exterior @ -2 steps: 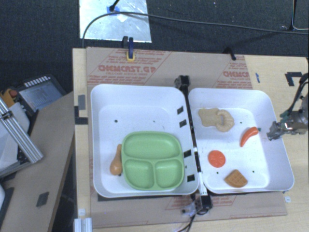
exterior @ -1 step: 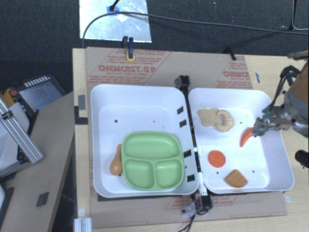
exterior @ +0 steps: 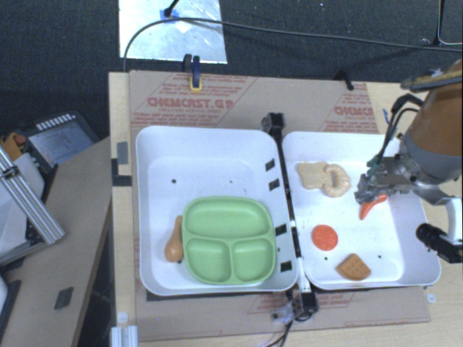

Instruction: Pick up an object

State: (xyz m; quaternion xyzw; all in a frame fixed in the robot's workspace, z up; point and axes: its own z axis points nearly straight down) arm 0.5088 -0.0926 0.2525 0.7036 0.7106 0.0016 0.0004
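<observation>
Since the claw hangs over the right bin, every place below is told from it, going left to right.

Drumstick [exterior: 174,241]: far to the claw's left and lower in the view, in the left bin [exterior: 155,194], lying just beside the green divided plate [exterior: 228,238].

Green divided plate: well to the claw's left, lower, in the same bin.

Pale dough-like piece [exterior: 325,177]: just to the claw's left in the right bin [exterior: 412,255], near but seemingly apart from it.

Red disc [exterior: 325,237]: below and left of the claw.

Brown waffle-like piece [exterior: 353,267]: lower still, well apart.

Claw [exterior: 372,191]: low over the right bin, reached in from the right; dark and blurred, so whether it stands wide or narrow cannot be told.

Orange-red strip [exterior: 372,207]: the likely task's thing, directly at the claw's lower edge, touching or nearly so. Its long axis runs slantwise, from lower left up toward the claw.

Hidden: the strip's upper end is covered by the claw, so it is unclear whether the strip is gripped or merely lies beneath.

Cut off: the arm's wrist runs out at the right.
</observation>
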